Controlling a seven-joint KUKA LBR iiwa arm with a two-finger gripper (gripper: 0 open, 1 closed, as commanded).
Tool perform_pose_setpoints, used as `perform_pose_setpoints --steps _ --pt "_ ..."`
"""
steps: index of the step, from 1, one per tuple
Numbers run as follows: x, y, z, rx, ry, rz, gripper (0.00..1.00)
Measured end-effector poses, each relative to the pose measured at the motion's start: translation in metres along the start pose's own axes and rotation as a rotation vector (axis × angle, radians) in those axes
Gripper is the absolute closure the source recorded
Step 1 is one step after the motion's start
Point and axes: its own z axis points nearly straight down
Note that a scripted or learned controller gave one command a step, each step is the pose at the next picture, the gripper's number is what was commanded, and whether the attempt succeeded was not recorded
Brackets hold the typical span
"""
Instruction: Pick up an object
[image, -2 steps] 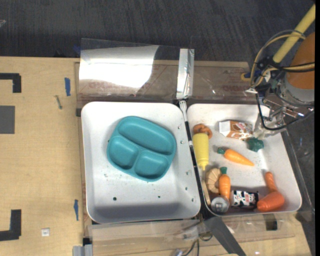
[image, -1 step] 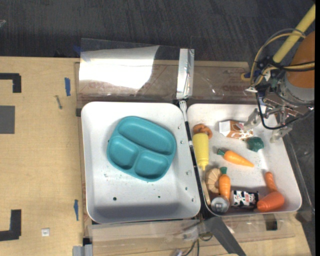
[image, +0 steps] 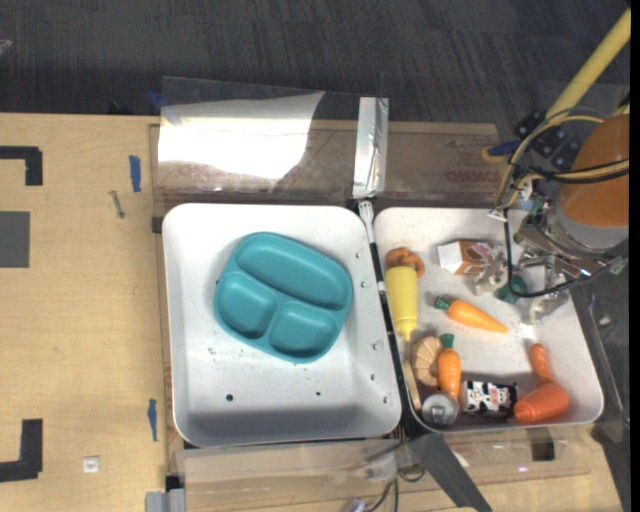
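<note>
- The pincer (image: 535, 290) hangs low over the right bin (image: 590, 385), near its far right wall. Its metal parts blur into cables and glare, so I cannot tell how it is set, nor whether anything is caught in it.
- Nearest candidates for pickup: a loose carrot (image: 476, 316) just left of the pincer, and a small crumpled packet (image: 472, 254) toward the bin's far edge.
- Risk, in my judgement: the carrot is tapered and smooth and may roll or squirt out of a pinch made off its middle.
- Risk: the near edge is crowded. A second carrot (image: 449, 372), a dark carton (image: 489, 397) and a red-orange piece (image: 543, 402) lie touching or nearly so; a grasp there could nudge neighbours or lift two at once.
- Risk: the yellow bottle (image: 403, 298) lies against the left wall, leaving little room on that side.
- The left bin (image: 190, 400) holds a teal divided plate (image: 284, 295), well apart from the arm.
- Hard to read: the arm's upper body is cut off at the right; the round item at the bin's near-left corner is unidentifiable.
</note>
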Motion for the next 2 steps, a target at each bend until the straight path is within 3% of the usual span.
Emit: perform_pose_setpoints --steps 1,2 --pt "-0.026 0.063 -0.001 0.0 -0.002 0.021 0.0" --pt "-0.03 0.119 -0.002 0.004 -0.002 0.12 0.0"
